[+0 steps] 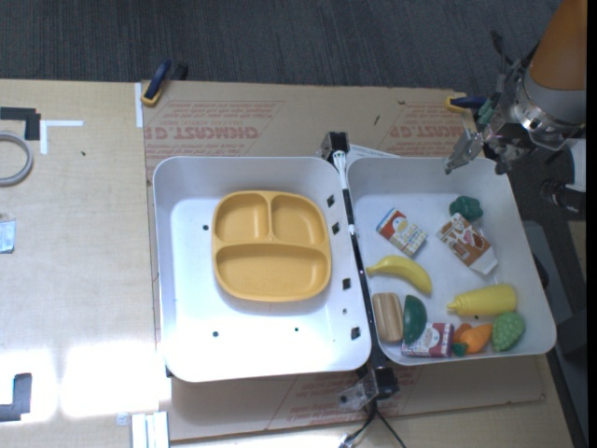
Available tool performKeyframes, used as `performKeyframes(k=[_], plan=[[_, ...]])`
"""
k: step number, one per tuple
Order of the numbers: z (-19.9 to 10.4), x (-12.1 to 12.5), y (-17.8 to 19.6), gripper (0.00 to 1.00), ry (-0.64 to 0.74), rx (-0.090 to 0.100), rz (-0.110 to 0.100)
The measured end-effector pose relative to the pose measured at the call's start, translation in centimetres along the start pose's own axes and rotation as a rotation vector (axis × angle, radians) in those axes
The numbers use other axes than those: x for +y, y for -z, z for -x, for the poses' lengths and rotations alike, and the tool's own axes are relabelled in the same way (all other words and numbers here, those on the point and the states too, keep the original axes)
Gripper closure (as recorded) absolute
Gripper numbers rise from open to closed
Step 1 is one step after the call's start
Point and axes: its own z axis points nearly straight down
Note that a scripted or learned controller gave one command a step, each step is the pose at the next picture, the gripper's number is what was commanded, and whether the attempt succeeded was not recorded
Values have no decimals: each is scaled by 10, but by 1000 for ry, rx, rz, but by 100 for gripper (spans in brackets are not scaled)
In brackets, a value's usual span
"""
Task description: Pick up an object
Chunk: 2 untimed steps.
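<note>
My gripper point(478, 155) hangs over the far edge of the right bin point(431, 177), with nothing between its fingers, which stand apart. Below it in that bin lie toy foods: a green broccoli piece point(465, 207), a brown-and-white carton point(465, 243), a small white carton point(402, 232), a banana point(401, 272), a yellow squash point(482, 300), a bread roll point(387, 316), a green pepper point(414, 319), a flat red-and-white box point(427, 340), a carrot point(474, 338) and a bumpy green fruit point(508, 330).
The left bin point(182, 250) holds a yellow divided plate point(271, 245). Both bins rest on cardboard point(224, 124). A blue-and-yellow clamp point(159, 81) sits at the cardboard's far left corner. The arm's orange band point(565, 35) is at the upper right.
</note>
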Motion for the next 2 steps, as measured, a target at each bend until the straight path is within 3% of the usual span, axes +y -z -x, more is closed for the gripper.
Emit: performKeyframes(k=[1, 2], plan=[[20, -27, -107, 0, 441, -12, 14], [5, -33, -112, 0, 661, -10, 16]])
